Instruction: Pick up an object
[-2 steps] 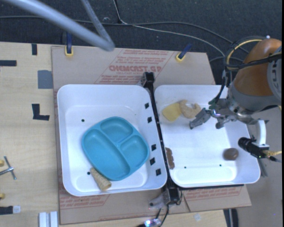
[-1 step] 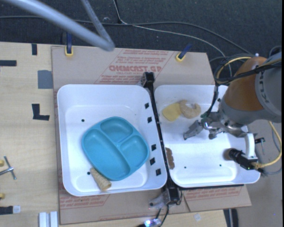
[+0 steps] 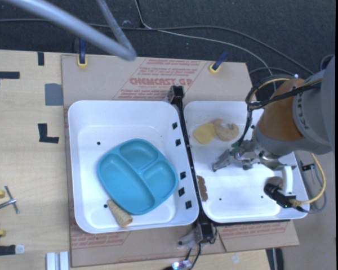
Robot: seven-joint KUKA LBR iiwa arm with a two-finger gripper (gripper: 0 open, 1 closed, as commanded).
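Nothing lifted yet: our gripper (image 3: 218,165) hangs just below the yellow food piece (image 3: 204,133) in the right bin (image 3: 236,210), fingers seemingly spread, apparently holding nothing.

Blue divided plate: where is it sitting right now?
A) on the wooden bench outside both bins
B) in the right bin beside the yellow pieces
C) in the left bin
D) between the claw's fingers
C: the blue divided plate lies flat in the left bin, while the claw is over the right bin.
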